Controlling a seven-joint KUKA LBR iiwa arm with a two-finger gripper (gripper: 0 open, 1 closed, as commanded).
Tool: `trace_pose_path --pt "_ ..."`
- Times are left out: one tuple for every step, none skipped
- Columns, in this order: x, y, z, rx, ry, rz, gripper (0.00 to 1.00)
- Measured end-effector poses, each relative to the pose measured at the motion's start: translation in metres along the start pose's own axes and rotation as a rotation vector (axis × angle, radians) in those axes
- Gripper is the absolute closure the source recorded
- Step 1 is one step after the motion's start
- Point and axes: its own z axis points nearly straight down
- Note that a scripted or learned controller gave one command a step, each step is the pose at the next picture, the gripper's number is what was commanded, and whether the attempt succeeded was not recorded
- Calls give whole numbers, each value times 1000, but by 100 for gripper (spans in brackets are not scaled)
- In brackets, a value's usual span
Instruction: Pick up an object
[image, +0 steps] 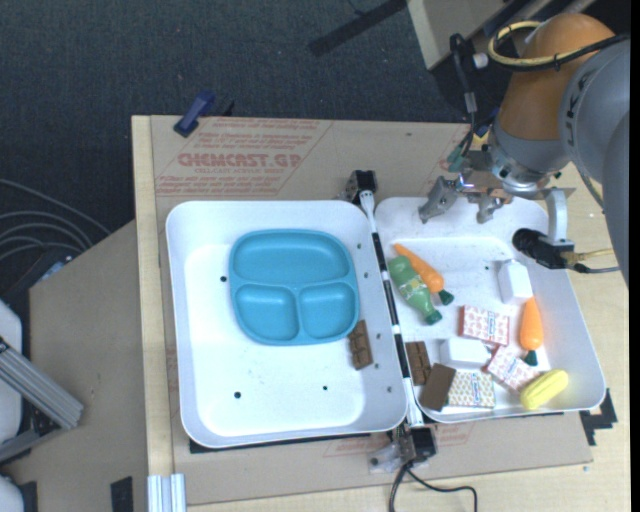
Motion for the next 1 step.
trace_pose_path --pt "-20 0 89 2 1 0 0"
